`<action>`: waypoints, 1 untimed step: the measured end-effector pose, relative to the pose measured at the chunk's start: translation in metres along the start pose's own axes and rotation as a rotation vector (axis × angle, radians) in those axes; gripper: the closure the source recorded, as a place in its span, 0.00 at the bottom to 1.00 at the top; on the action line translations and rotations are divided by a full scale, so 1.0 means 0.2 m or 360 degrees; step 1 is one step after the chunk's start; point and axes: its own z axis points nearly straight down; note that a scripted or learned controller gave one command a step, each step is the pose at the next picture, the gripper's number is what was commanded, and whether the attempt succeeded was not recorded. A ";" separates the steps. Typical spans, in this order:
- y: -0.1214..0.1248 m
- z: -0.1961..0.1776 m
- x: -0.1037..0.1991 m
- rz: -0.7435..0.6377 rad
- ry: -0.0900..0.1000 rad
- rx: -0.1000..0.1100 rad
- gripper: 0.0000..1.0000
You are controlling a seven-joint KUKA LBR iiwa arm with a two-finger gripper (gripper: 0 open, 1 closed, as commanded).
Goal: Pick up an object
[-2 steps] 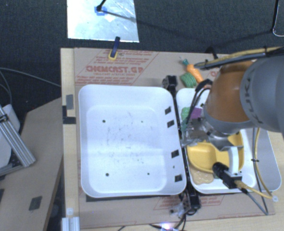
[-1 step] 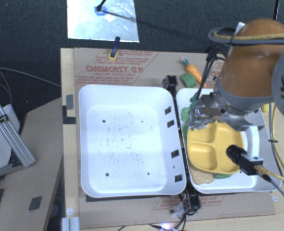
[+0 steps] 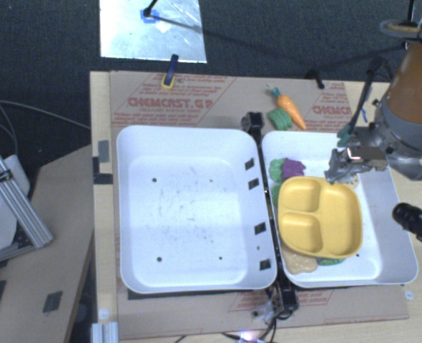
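Overhead | two white bins (image 3: 189, 156) on cardboard (image 3: 197, 98) | dark carpet (image 3: 39, 34) | foil sheet (image 3: 152, 18) | jaws' state: cannot tell

Single fixed camera is sitting high above the surface (image 3: 218, 95), looking down at a slant. It is taking in both white bins: left bin (image 3: 189, 209) and right bin (image 3: 383, 263), side by side, plus dark floor beyond the surface's far edge. The arm (image 3: 411, 98) is entering from the frame's right side.
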 end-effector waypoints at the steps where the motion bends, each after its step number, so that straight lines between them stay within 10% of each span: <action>1: 0.00 0.09 -0.27 0.0001 0.0000 0.0009 1.00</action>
